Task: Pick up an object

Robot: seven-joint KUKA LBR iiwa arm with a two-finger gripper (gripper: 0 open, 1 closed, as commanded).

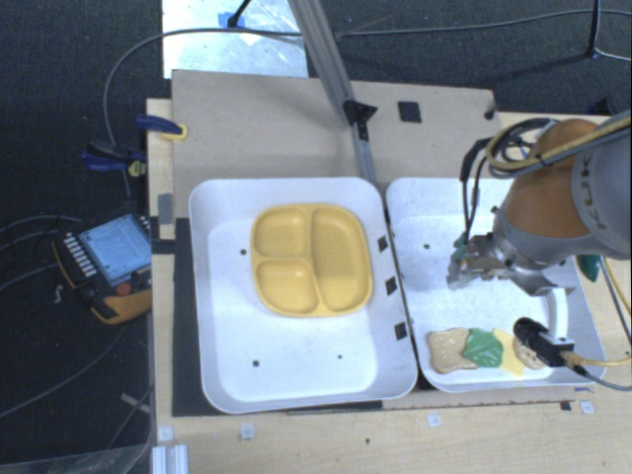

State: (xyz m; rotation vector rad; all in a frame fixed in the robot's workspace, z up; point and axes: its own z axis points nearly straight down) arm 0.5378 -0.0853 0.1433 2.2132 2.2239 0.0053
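In the camera view, two white bins are seen side by side on the desk (296,97): the left bin (227,363) carries a yellow divided plate (311,260) near its centre, while the right bin (420,215) holds a small cluster at its 6 o'clock edge, made up of a beige flat piece (449,350), a green object (484,348) and a yellow piece (512,355), all touching one another. The cluster is judged to have been left there as loose pick targets. The arm (543,196) is brought in from 3 o'clock, with the claw (469,265) held low over the middle of the right bin. Whether the claw is apart or together cannot be told from this slant, and nothing is seen between its tips. The green object lies toward 6 o'clock of the claw, near but apart from it.
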